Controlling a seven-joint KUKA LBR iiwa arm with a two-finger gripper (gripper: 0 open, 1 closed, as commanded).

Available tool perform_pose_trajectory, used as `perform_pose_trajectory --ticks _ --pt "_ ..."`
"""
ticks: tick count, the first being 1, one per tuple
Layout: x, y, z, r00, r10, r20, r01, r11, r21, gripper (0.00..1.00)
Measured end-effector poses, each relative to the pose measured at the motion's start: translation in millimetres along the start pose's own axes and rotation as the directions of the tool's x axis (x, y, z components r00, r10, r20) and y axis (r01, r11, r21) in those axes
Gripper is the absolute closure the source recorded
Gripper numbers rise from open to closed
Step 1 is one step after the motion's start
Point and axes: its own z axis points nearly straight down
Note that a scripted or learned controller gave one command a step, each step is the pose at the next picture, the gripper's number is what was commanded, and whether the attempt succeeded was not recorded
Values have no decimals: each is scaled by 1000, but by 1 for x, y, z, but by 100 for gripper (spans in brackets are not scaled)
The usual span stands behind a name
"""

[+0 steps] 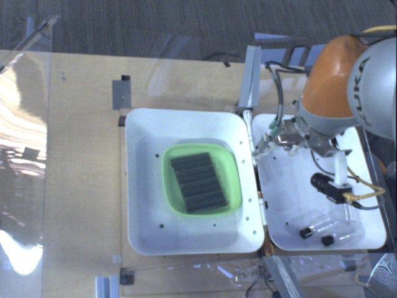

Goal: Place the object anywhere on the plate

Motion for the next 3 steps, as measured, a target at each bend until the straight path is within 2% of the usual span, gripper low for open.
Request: perform_pose_trajectory --ticks 1,2,3 --pt "26 -11 24 1000 19 -1 -19 1000 0 0" --pt "-69 59 40 997 -78 1 78 997 -1 0" --pt "-119 -6 -14 998 -65 2 65 998 -3 0"
